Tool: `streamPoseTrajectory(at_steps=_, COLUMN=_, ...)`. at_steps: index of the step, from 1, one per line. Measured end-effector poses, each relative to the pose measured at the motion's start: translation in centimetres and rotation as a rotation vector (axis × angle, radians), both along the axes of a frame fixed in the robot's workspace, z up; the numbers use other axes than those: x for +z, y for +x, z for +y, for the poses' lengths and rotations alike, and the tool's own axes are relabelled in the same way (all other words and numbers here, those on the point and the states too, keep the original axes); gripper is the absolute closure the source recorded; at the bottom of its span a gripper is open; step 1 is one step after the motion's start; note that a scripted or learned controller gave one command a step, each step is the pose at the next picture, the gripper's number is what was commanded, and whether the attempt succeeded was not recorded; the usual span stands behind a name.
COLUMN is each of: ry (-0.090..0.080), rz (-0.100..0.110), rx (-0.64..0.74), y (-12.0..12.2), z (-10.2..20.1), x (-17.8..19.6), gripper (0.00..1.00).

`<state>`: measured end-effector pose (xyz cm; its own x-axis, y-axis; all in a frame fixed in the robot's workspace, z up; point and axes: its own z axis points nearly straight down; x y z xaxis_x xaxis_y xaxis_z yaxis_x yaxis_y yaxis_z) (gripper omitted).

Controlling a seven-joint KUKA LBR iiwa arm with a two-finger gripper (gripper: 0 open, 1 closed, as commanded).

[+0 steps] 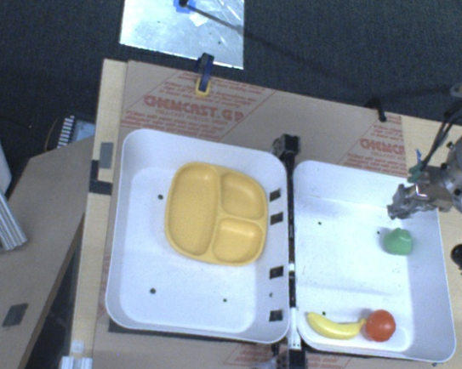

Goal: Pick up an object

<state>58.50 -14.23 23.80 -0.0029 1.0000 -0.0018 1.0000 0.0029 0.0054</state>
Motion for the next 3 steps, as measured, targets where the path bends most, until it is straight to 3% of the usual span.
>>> streamPoseTrajectory(at_steps=1, ry=0.001, rz=0.001, rx=0.002, y=0.1, z=0.0, x=3.6, gripper=1.00)
streamPoseTrajectory(at_steps=3, ry=0.003, rz=0.004, rx=0.006, y=1.5, z=10.6, x=1.4, gripper=1.00)
